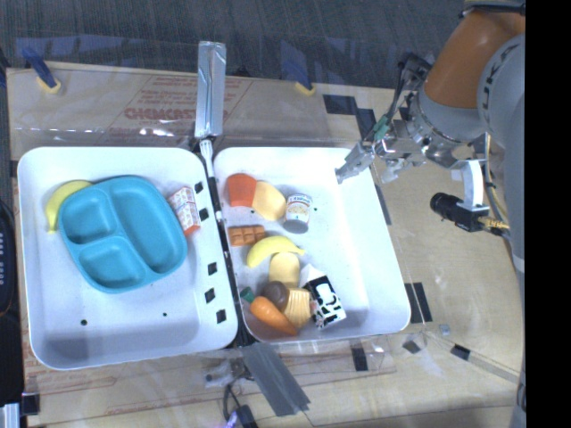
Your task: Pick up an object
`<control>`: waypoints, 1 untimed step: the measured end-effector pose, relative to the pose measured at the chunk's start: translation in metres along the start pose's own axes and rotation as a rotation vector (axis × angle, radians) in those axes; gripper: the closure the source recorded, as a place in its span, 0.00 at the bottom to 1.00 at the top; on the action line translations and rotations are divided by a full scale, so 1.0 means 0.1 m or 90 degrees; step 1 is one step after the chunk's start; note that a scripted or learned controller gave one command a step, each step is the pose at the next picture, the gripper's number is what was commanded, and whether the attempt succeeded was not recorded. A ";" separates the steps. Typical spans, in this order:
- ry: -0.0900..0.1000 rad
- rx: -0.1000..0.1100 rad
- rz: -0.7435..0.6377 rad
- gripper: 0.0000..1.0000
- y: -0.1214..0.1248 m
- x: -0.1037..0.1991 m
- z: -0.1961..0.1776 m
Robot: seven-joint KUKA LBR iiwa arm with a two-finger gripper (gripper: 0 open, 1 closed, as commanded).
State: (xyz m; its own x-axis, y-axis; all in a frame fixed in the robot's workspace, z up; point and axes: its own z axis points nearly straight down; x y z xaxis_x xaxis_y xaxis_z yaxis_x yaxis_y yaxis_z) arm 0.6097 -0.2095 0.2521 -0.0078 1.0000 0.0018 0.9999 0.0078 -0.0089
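Several toy foods, a small can point(298, 211) among them, lie in the right bin point(375, 266) while the claw point(355, 165), whose spread I cannot tell, hovers over its far right corner, needing to descend.

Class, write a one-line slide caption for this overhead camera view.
Gripper poised over the toy-food-filled right bin; blue tray fills the left bin.
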 end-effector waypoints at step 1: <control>0.001 -0.004 -0.014 0.00 -0.01 0.24 1.27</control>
State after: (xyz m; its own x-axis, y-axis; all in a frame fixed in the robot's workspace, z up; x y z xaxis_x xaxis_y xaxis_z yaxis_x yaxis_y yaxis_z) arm 0.6070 -0.1856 0.1253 -0.0305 0.9995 0.0036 0.9995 0.0305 -0.0030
